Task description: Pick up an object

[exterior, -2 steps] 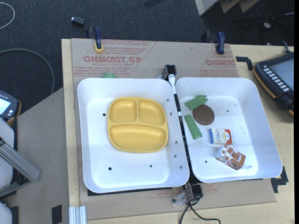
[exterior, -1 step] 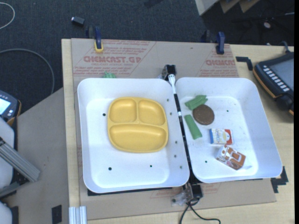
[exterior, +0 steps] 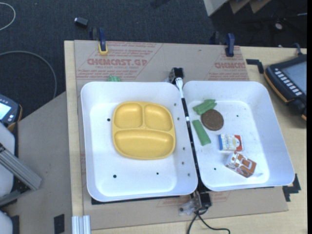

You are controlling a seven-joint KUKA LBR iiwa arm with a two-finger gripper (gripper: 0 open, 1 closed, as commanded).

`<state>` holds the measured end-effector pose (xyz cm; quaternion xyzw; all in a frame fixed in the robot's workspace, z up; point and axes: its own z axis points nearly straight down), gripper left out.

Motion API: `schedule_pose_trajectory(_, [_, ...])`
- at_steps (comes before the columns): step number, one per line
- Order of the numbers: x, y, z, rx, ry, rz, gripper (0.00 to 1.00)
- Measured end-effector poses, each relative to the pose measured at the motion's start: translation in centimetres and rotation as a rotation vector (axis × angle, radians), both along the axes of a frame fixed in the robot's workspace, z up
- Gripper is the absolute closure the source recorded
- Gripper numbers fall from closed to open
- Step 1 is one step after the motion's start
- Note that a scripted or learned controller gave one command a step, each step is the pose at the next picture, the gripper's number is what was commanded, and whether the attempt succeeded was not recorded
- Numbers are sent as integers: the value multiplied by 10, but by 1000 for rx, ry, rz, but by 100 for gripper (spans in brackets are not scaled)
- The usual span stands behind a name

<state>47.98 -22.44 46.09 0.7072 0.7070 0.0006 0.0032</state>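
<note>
Two shallow white plastic bins sit side by side in front of you, the left bin and the right bin, their inner rims touching along a dark seam. Whether the gripper's fingers are spread or pressed together you cannot tell.

Count five loose things in the right bin, all lying in its left and middle part. You have one round brown disc lying flat. Two green pieces flank it: a short green chunk touching the disc's upper left edge, and a longer green strip just below and to the left, lying close to the seam. Two small packets lie nearer the front: a white packet with blue and red print, and just below it an orange-and-white packet, turned at a slant. The two packets are close together, nearly touching.

One thing lies in the left bin: a yellow plastic plate with three compartments, two small ones at the back and one wide one at the front. It sits flat, in the bin's middle, towards the seam.

Both bins rest on one brown board with red lettering. Two blue clamps grip its back edge, one at the left and one at the right. One small green scrap lies on the board just behind the left bin. One black-and-yellow handheld control pad lies on the bench, to the right of the right bin.
</note>
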Motion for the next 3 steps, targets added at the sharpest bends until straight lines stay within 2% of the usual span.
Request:
schedule_pose_trajectory(2, [0, 0, 77, -1, -2, 1, 100])
schedule_pose_trajectory(3, [0, 0, 75, 1, 2, 1, 100])
